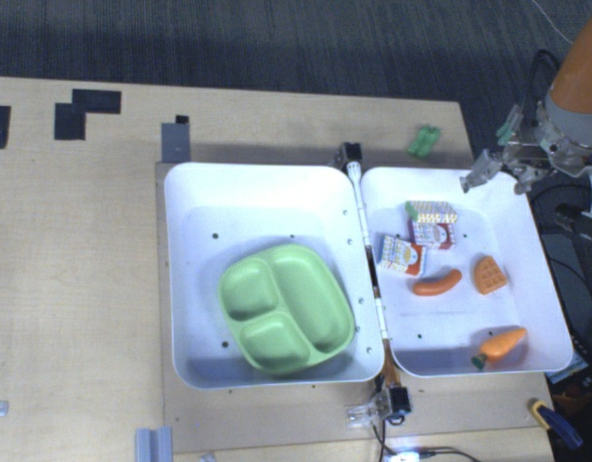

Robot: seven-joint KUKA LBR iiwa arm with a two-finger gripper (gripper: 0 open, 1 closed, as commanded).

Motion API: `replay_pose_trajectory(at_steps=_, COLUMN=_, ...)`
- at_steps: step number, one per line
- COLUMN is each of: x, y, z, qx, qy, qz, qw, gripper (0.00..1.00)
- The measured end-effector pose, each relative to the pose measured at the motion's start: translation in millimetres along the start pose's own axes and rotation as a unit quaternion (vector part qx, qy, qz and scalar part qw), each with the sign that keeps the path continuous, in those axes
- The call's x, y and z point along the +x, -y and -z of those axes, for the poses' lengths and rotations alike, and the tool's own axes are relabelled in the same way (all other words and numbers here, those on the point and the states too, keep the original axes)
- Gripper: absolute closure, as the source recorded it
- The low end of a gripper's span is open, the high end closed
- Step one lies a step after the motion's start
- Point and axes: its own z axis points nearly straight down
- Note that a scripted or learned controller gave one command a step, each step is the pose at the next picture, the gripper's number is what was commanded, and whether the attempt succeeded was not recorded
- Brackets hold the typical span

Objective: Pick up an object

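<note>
Overhead, jaws (495,166) at right bin (555,301) far rim; spread apart, nothing between, touching nothing.

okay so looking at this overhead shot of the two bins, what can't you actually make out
- Gripper, camera view: small and blurred above the right bin's far corner; finger state unreadable.
- Arm: cut off by the right edge.
- Two small cartons: print too small to read.
- Green item on the bench: too small to identify.

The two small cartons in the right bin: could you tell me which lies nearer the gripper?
The upper carton, toward the bin's far edge; the other carton lies lower left, beside the sausage.
</note>
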Motion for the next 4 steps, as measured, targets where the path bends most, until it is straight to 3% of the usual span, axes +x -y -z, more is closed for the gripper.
replay_pose_trajectory(at_steps=1, x=24.1, y=-21.6, z=-127.6, qx=-0.001, qy=0.000, qz=0.001, qw=1.0000, gripper=0.00)
replay_pose_trajectory(at_steps=2, x=24.5, y=-23.3, z=-115.6, qx=-0.004, qy=0.001, qz=0.003, qw=1.0000, gripper=1.00)
replay_pose_trajectory(at_steps=3, x=-26.3, y=-21.1, z=-118.1, qx=-0.001, qy=0.001, qz=-0.001, qw=1.0000, gripper=1.00)
replay_pose_trajectory(at_steps=4, x=-23.0, y=-21.7, z=-118.3, qx=0.000, qy=-0.002, qz=0.001, qw=1.0000, gripper=0.00)
